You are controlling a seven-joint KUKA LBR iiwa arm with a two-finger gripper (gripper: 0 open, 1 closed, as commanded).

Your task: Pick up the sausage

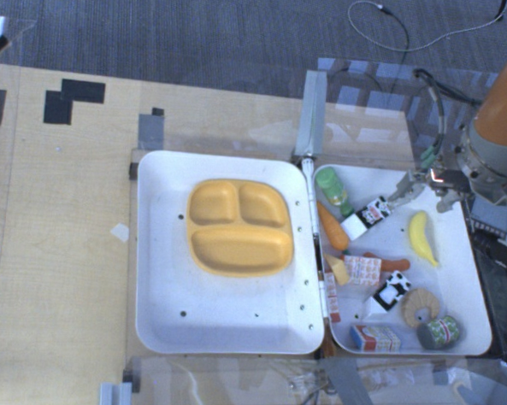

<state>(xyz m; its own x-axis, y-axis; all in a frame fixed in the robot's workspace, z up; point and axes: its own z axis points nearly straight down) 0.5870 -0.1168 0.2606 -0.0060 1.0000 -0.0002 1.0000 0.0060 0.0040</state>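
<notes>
- Camera view is showing two white bins side by side: the left bin (157, 303) is carrying a yellow divided tray (239, 226), and the right bin (477, 327) is holding a scatter of toy foods.
- The sausage (390, 265), a slim reddish-brown piece, is lying near the middle of the right bin, running roughly 9 to 3 o'clock; its left end is tucking under or against a patterned packet (361, 270).
- A black-and-white carton (391, 291) is sitting just at the sausage's 6 o'clock, and a banana (423, 238) is lying at its 1 o'clock, apart from it.
- A carrot (332, 227) and a green bottle (330, 186) are lying towards 10 o'clock of the sausage.
- The gripper (421, 186) is hanging over the bin's upper part, at about 12 o'clock from the sausage and well apart from it; whether it is wide or narrow cannot be told here, and nothing is visibly in it.
- Judgement: the sausage is looking light, smooth and rounded, likely a toy that is prone to rolling or slipping. The free right half is offering the best hold, pinched across its narrow width, clear of packet and carton.
</notes>
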